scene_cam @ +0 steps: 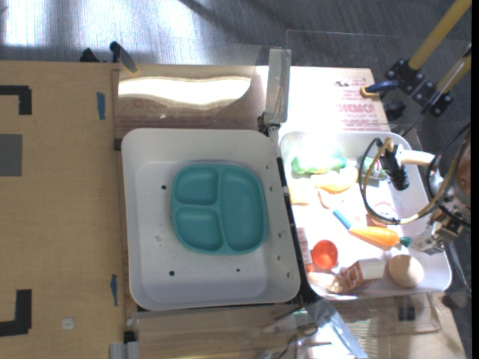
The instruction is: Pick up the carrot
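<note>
The carrot (374, 236) is orange with a small green tip pointing right. It lies flat in the right bin (441, 279), towards the front right. My gripper (435, 236) is at the bin's right wall, just to the right of the carrot's green end. Cables and the bright light blur it. Nothing shows between it and the carrot, and the carrot rests on the bin floor.
Around the carrot lie a red tomato (324, 253), a beige egg (404, 270), a brown and white carton (358, 274), a blue stick (342, 219), yellow pieces (333, 188) and a green item (314, 164). A black cable loop (374, 189) hangs above the bin. The left bin (142, 200) holds a teal divided plate (219, 207).
</note>
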Action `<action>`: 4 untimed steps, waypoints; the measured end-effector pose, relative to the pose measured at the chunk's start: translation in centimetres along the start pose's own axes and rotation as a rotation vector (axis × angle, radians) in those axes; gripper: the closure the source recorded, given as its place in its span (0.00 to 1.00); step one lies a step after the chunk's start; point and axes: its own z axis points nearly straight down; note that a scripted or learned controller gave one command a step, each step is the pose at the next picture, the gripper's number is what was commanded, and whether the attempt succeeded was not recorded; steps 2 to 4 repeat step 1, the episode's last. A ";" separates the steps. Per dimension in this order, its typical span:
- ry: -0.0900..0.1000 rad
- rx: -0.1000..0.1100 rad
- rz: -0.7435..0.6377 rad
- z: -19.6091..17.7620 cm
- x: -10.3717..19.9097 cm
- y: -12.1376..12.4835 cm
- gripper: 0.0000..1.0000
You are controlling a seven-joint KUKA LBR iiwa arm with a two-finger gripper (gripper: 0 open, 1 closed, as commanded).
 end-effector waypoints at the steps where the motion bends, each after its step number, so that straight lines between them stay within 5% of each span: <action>1: 0.016 -0.001 -0.004 -12.6 3.0 -1.7 1.00; 4: 0.016 -0.001 -0.004 -12.6 3.0 -1.7 1.00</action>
